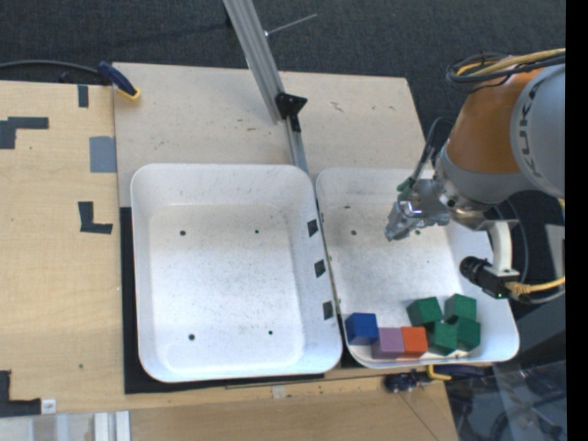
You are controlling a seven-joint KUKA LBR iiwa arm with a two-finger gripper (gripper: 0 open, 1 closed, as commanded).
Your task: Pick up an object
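End effector (401, 226) hangs over the right bin (367, 246), grip state impossible to tell; blocks (418, 329) cluster toward five o'clock.

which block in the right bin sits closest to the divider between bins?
The blue block, leftmost of the cluster; the purple block, orange block and green blocks lie further right.
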